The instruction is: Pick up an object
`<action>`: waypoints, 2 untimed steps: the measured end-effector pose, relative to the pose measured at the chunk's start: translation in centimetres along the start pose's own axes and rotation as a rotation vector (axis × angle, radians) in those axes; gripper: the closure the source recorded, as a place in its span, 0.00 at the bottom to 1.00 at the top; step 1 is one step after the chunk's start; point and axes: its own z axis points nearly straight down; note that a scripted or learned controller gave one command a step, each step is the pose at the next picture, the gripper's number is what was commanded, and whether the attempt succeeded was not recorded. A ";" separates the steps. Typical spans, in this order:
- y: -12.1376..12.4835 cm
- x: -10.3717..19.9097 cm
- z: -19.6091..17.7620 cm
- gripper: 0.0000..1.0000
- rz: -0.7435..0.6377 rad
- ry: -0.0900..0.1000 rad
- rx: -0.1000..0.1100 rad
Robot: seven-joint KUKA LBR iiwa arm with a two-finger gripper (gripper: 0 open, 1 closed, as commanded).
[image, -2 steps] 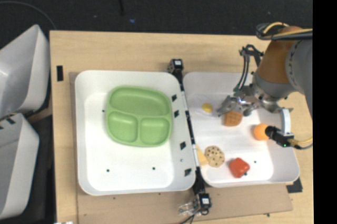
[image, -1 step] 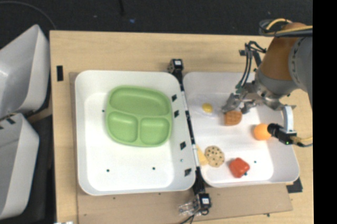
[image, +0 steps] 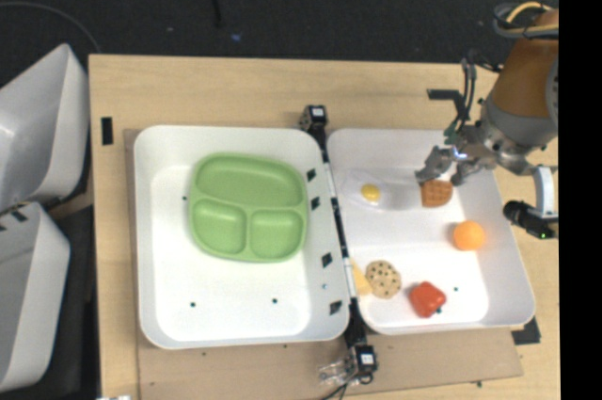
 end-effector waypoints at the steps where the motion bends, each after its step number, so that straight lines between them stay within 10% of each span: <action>1: 0.2 -0.2 -5.5 1.00 -0.008 0.000 -0.001; 2: -2.2 4.1 -5.2 1.00 -0.012 0.003 0.006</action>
